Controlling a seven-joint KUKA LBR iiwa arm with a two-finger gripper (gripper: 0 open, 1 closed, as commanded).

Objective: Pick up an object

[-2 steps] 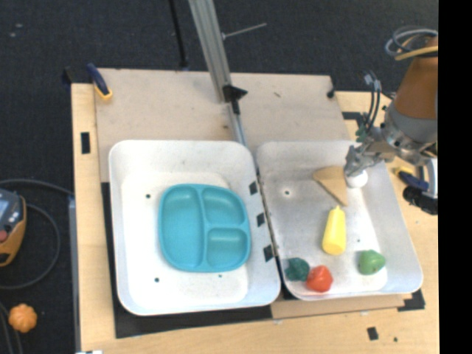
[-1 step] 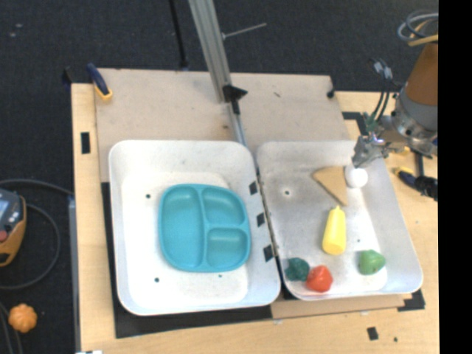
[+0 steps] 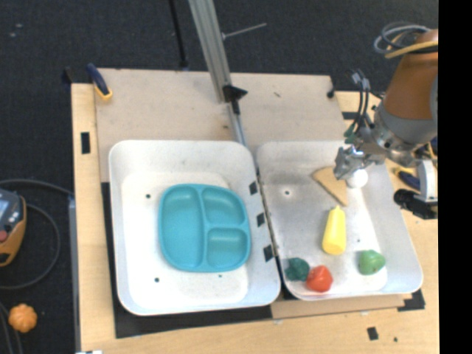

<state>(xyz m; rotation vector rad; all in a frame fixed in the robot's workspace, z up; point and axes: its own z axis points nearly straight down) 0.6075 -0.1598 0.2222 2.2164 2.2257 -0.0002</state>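
Teal three-compartment plastic plate [image 3: 204, 227] in left white bin [image 3: 125, 161]. Right white bin [image 3: 398, 227] holds yellow plastic bottle [image 3: 334, 230] centre; dark green toy [image 3: 297, 268], red toy [image 3: 319, 279], light green toy [image 3: 369, 261] along lower edge.

Hand [image 3: 349, 164] too small and blurred to tell how its fingers stand; a small white thing [image 3: 358, 178] sits right at it, contact unclear. Hand covers the upper end of the tan wedge [image 3: 332, 185] near the right bin's [image 3: 291, 161] top edge. Arm [image 3: 408, 98] cut off at the right. Orange-and-grey device [image 3: 9, 227] cut by the left edge, off the desk [image 3: 147, 105]. Slanted metal rail [image 3: 210, 39] hides a strip of the desk's top edge. Dark green item [image 3: 298, 268] at the right bin's bottom-left corner too blurred to identify.
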